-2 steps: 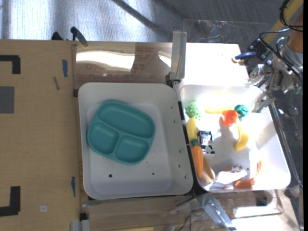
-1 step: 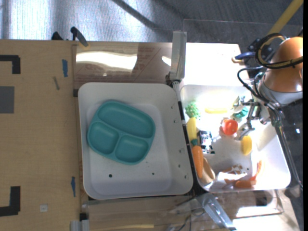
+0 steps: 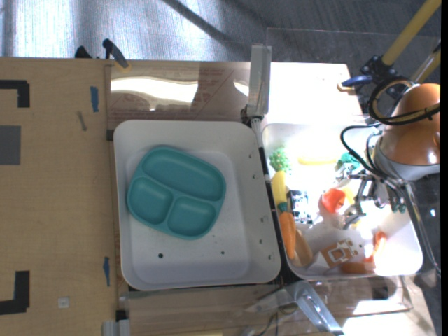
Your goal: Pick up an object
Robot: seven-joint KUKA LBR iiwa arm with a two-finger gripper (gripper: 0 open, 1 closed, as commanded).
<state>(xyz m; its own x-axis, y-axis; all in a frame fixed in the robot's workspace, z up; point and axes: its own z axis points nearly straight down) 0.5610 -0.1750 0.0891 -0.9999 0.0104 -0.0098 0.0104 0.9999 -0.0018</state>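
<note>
The right bin (image 3: 402, 257) holds several toy foods. An orange-red piece (image 3: 332, 200) lies near its middle. A yellow corn-like piece (image 3: 279, 187) and an orange carrot (image 3: 288, 234) lie along the left wall, with a green leafy piece (image 3: 279, 159) above them. A pale yellow piece (image 3: 316, 161) lies at the back. My gripper (image 3: 355, 212) hangs low over the bin's middle, just right of the orange-red piece; I cannot see whether it touches it. The arm's orange band (image 3: 417, 128) is above it to the right.
The left bin (image 3: 140, 264) holds a teal divided plate (image 3: 176, 192). A brown waffle-like piece (image 3: 340, 252) and a small red piece (image 3: 379, 241) lie near the right bin's front. A small black-and-white item (image 3: 298, 203) sits beside the corn. Black cables (image 3: 357, 149) loop near the wrist.
</note>
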